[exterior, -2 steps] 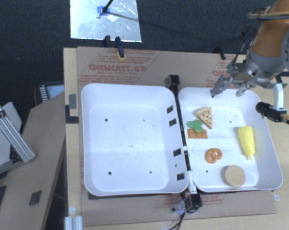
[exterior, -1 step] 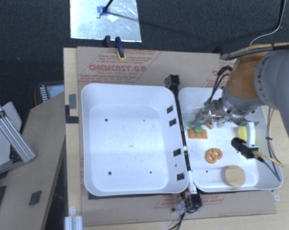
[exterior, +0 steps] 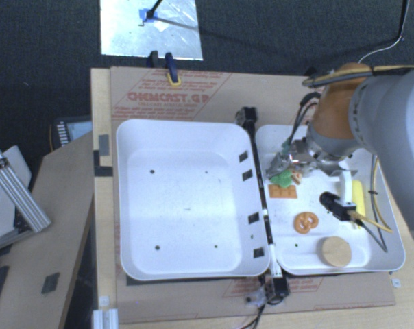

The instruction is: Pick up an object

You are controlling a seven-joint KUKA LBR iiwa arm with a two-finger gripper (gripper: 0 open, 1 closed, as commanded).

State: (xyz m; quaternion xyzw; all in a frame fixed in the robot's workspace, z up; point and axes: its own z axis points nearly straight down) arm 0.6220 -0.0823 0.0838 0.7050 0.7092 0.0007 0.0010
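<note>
While low in the right bin (exterior: 392,256), jaws (exterior: 287,168) — over green object (exterior: 282,179)

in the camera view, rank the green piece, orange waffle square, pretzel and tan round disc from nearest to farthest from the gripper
1. Green piece: right by the gripper, upper left of the right bin.
2. Orange waffle square: just below the green piece.
3. Pretzel: mid-bin, lower down.
4. Tan round disc: near the bin's front edge.

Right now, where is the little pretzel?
The pretzel lies in the right bin, toward its front, between the orange waffle piece behind it and the round wooden disc in front.
</note>
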